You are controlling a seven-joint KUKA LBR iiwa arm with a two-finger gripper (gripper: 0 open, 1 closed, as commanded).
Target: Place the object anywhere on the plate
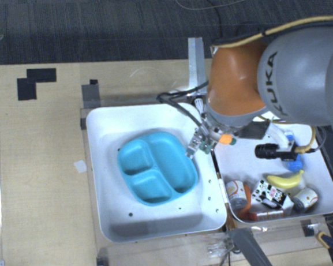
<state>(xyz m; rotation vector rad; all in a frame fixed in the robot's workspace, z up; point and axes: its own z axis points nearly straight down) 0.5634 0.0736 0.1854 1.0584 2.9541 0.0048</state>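
Right at the plate's [157,167] near edge, my gripper [201,144] hangs low over the divider between the bins, wrist folded in tight from the right. Whether I'm carrying anything, I cannot tell. Candidates lie beyond the plate in the far bin [329,202]: a banana [285,179], a can [236,191].

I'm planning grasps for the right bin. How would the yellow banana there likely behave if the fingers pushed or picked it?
The banana is curved and smooth, so it may pivot or slip if pushed. It looks like a light toy, probably easy to lift. It lies close among the clutter of the right bin, so neighbours would likely shift too.
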